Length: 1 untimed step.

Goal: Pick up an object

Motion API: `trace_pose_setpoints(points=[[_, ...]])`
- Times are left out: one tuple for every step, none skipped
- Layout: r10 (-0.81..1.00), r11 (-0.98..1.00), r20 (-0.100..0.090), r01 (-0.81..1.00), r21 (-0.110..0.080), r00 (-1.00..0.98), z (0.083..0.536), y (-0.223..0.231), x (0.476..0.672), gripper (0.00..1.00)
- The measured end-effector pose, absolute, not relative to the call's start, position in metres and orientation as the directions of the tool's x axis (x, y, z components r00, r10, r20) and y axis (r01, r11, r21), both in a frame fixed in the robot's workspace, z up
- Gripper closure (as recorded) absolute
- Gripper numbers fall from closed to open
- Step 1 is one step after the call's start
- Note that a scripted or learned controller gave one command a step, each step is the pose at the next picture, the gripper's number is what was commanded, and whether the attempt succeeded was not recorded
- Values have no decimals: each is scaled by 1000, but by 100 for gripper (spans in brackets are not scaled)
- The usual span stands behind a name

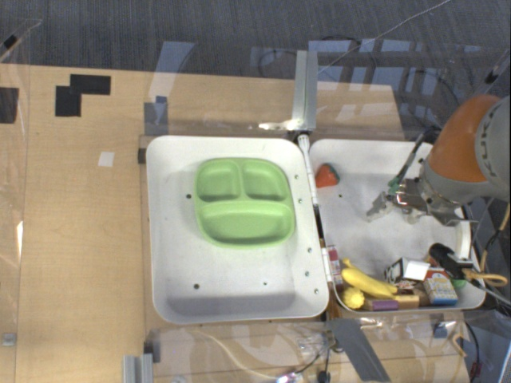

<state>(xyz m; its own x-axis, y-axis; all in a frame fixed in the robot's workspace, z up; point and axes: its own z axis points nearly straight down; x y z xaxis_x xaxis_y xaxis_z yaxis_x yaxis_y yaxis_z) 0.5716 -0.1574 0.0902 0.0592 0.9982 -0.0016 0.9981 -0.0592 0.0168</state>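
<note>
My gripper (393,211) hangs over the middle of the right bin (359,238), with the arm's orange band (463,150) behind it at the right. Its two fingers are spread open and nothing is between them. A small red strawberry-like object (326,175) lies in the bin's upper left corner, to the left of the gripper. A yellow banana (366,282) and a yellow lemon (353,298) lie along the bin's front edge, below and left of the gripper. Small boxes (431,286) are piled at the front right.
The left bin (172,286) holds a green divided plate (243,200). A metal post (305,94) stands behind the divider between the bins. Cables (479,278) hang over the right bin's front right corner.
</note>
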Motion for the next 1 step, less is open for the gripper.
trace_pose_setpoints(points=[[1000, 9, -1, 1000, 16, -9, 90, -109, 583, 0]])
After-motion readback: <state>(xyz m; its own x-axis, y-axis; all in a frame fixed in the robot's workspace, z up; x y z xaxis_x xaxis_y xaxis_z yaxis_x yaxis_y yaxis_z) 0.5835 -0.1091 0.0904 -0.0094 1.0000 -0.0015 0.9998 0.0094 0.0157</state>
